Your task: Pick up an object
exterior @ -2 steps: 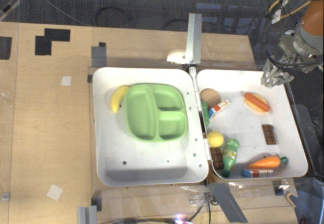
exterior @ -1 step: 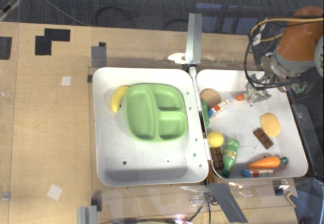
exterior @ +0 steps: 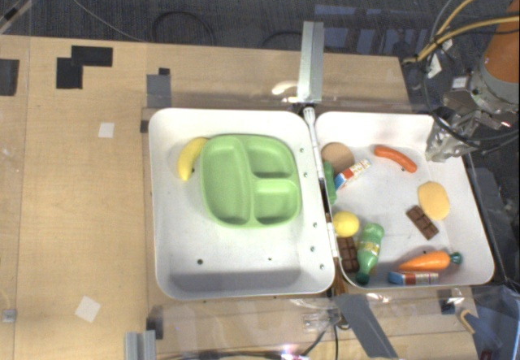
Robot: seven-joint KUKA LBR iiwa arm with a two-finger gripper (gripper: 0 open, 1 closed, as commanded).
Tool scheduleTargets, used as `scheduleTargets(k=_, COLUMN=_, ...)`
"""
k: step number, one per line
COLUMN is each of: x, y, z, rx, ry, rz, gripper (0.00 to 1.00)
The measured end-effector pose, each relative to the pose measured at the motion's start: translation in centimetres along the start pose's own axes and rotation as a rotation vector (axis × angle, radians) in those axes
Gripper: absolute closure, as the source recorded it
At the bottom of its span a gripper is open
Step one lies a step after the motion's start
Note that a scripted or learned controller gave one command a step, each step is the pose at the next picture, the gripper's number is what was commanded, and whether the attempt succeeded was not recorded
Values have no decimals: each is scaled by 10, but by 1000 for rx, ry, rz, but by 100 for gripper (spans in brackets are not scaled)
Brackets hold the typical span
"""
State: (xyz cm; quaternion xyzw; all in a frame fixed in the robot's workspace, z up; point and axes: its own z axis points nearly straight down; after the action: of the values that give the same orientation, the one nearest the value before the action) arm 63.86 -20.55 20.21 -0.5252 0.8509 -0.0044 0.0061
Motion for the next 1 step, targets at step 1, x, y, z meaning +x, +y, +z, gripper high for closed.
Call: scheduleTargets(k=1, x=-1, y=1, z=2, rx=-3, ry=0, rz=0, gripper=0)
